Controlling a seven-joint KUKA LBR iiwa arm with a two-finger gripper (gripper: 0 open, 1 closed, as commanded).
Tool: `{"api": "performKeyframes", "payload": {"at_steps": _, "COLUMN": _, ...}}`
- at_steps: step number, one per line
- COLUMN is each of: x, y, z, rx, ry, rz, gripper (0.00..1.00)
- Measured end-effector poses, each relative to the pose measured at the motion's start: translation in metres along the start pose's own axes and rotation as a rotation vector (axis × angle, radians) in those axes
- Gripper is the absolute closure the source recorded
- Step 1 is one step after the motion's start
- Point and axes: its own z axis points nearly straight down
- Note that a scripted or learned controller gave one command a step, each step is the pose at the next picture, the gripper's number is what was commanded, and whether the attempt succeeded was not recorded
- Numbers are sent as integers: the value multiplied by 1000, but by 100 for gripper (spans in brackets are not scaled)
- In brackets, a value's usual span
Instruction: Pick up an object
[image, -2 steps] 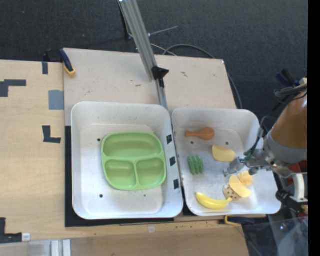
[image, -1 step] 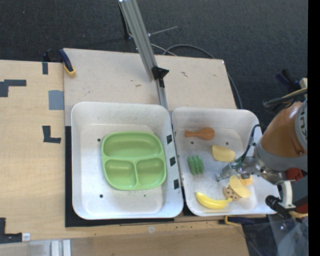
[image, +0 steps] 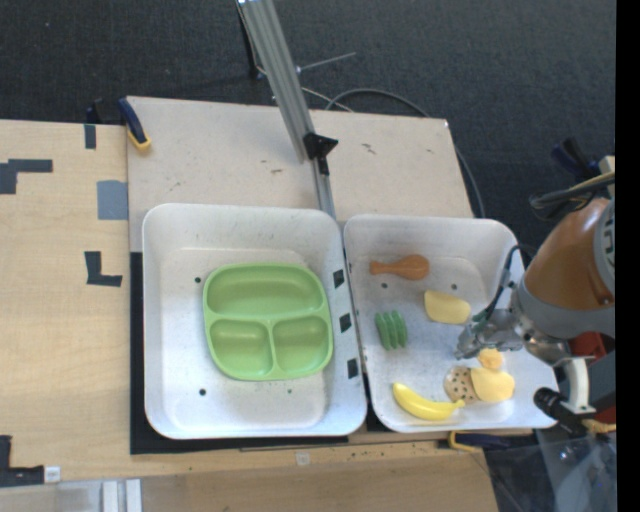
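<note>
Camera view shows the claw (image: 478, 338) low in the right bin (image: 440, 228), just above a yellow duck toy (image: 491, 381); I cannot tell what state it is in. The duck sits near the front wall, beside a cookie (image: 458, 384) and a banana (image: 422, 403). It looks light, smooth and rounded, so gripping across its body seems safest.

arm (image: 575, 275): cut off at right edge | gripper (image: 480, 340): fingers too small to tell

Green divided tray (image: 268, 321), left bin (image: 160, 300)
</note>
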Motion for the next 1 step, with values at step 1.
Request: {"api": "performKeyframes", "payload": {"at_steps": 1, "x": 3, "y": 4, "z": -43, "rx": 0, "ry": -3, "rz": 3, "gripper": 100}}
